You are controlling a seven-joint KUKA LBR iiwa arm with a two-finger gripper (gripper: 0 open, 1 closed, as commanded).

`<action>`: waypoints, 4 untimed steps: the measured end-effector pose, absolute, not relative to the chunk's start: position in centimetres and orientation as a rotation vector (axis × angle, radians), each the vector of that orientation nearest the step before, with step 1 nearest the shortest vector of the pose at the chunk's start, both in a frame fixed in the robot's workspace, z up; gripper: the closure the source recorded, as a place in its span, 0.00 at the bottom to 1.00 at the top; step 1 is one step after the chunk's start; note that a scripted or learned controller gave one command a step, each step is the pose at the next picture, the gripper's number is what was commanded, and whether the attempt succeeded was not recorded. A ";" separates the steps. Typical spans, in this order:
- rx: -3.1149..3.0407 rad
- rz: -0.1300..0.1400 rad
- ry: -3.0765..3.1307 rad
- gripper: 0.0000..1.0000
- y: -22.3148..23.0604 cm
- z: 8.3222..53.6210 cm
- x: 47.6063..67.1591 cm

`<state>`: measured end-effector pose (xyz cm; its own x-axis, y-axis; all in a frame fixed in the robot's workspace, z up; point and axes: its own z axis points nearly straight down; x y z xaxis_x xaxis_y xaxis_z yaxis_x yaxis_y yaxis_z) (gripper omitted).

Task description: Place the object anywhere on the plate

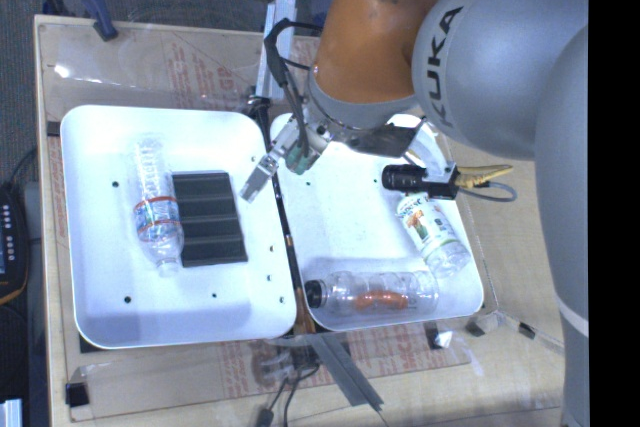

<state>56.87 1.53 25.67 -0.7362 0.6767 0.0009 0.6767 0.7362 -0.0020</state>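
Clear plastic, task thing: likely one of three bottles; which one is meant, cannot tell.
Left bottle (155, 205): lies in left bin (110, 290), lengthwise, red band round its middle, touching the slab's left edge.
Slab (208, 218): black, ridged, flat on the left bin floor; nearest thing to a plate here, my guess only.
Capped bottle (375, 293): lies on its side along the near wall of right bin (340, 215), black cap pointing left, something orange inside.
Labelled bottle (432, 230): right bin, against the right wall, green and white label, slanted.
Right bin bottles: near each other at the near right corner; touching or not, cannot tell.
Handling: looks light, thin-walled and slick; probably dents under squeeze and rolls if nudged.
Grasp spot: across the body mid-length, on the label band where there is one; avoid the tapering neck.
Gripper (275, 165): hangs over the ridge between the two bins, toward the far end, tilted down-left.
Jaws: cannot tell if open or closed; nothing seen held.
Arm (480, 45): comes in from the right, covers the far right part of the right bin.
Risk: bottles hugging walls leave little room on one side; the left bottle is pinned by the slab on the other.
Progress: judged not begun, no bottle rests on the slab.
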 end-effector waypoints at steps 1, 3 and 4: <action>-1.287 0.004 -2.862 0.00 6.0 19.1 52.3; -1.189 0.005 -2.901 0.00 9.8 16.4 47.6; -0.898 0.001 -3.010 0.00 7.5 19.2 53.7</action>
<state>53.68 7.49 19.19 -0.8366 0.5478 0.0000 0.5478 0.8366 -0.0005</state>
